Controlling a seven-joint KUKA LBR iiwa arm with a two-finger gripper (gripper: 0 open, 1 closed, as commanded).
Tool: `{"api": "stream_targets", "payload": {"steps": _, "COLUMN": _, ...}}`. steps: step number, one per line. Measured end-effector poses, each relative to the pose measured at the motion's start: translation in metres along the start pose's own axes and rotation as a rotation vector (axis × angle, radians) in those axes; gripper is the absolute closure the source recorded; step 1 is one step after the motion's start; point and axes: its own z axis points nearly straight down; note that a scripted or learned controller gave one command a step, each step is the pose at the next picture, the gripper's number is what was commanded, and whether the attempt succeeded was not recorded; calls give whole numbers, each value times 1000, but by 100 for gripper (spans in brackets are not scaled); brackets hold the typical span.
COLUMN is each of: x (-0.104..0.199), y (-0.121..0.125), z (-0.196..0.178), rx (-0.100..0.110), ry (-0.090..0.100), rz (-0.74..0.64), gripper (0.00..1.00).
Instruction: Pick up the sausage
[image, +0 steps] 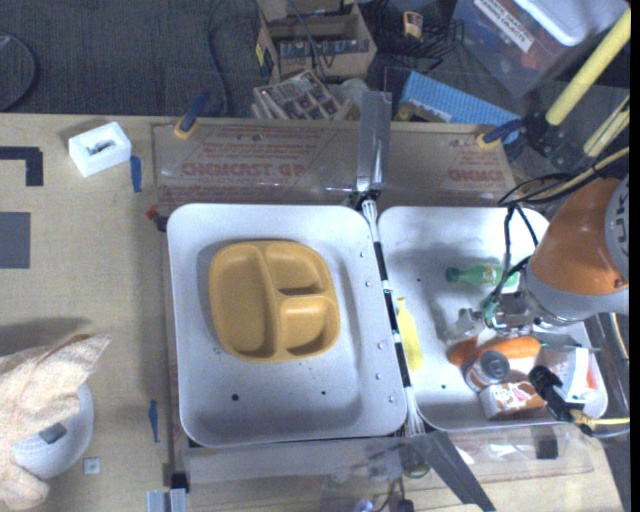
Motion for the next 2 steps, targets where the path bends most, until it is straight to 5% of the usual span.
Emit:
{"api": "stream_targets", "payload": {"steps": 1, "x": -2, "y": 0, "z": -8, "rx": 0, "ry": 0, "rz": 7, "gripper": 100}}
{"api": "stream_targets", "payload": {"steps": 2, "x": 68, "y": 9, "z": -166, "rx": 12, "ry": 1, "rz": -29, "gripper": 100}}
